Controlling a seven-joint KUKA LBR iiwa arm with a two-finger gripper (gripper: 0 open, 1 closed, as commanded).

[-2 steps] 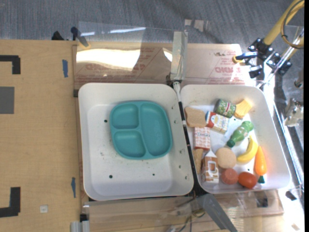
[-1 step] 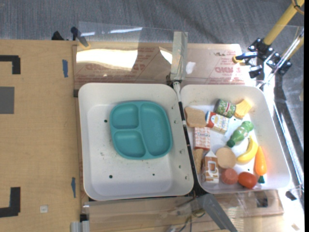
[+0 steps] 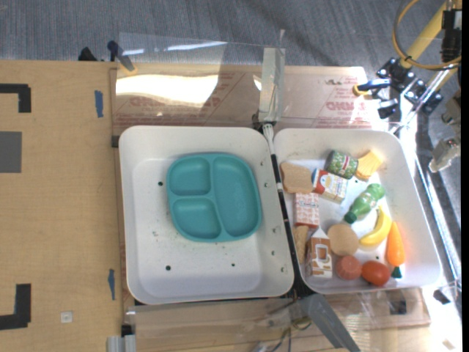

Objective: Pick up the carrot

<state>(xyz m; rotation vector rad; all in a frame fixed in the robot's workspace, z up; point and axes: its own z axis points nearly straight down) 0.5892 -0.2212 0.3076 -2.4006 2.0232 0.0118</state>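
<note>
Glossy plastic carrot (image 3: 396, 243), matt teal tray (image 3: 215, 196) — smooth white bins (image 3: 139, 218)

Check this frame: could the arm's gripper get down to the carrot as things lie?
Probably yes. The carrot lies uncovered near the right bin's right wall, nothing on top; the banana and tomato crowd its left side.

Yellow cable loop (image 3: 425, 20), black fittings (image 3: 399, 79), top right

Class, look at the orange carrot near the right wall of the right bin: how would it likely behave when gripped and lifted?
The carrot looks like smooth moulded plastic, so probably stiff and light. Its rounded, tapering shape may slip or roll when pinched. The banana lies close beside it and may get nudged.
</note>
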